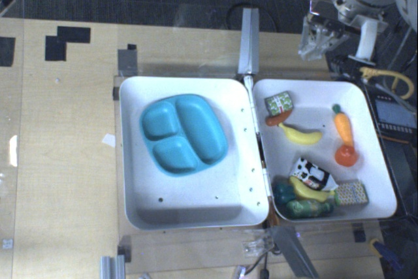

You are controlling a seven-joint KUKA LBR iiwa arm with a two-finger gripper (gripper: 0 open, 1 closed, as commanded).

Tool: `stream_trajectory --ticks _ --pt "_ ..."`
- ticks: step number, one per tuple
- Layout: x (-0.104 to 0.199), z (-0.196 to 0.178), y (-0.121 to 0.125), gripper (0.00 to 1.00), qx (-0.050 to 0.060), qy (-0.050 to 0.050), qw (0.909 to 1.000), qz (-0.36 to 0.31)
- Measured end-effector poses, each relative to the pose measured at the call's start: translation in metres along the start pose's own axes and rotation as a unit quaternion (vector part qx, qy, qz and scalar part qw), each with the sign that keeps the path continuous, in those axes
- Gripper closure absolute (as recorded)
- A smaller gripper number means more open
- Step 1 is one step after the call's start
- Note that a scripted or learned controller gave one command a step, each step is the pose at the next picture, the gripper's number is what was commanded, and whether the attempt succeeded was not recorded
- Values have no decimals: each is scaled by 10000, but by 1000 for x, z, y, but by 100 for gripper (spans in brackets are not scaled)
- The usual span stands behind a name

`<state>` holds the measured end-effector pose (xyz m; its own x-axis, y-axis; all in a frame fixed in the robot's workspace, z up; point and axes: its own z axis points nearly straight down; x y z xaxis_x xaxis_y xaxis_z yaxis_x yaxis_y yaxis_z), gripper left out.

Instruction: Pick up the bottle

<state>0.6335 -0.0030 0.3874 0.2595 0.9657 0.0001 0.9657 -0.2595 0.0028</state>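
Note:
The bottle (302,205) is dark green with a teal end. It lies on its side in the front corner of the right bin (372,115), partly under a yellow banana (312,191). My gripper (321,44) hangs above the bench just behind the right bin's back rim, far from the bottle. It is open, and its pale fingers (311,42) have nothing between them.
The right bin also holds a second banana (302,134), a carrot (343,127), an orange-red piece (346,155), a green-white packet (279,102), a black-and-white object (309,172) and a speckled block (351,193). A blue divided plate (185,134) lies in the left bin (130,160).

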Motion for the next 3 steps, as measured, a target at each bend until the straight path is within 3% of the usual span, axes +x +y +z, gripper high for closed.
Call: stream_trajectory --ticks 1,2,3 --pt "116 12 6 100 0 5 9999 108" --pt "166 -49 -15 100 -9 13 9996 -274" --pt "240 -48 -28 100 -4 12 9942 -1077"
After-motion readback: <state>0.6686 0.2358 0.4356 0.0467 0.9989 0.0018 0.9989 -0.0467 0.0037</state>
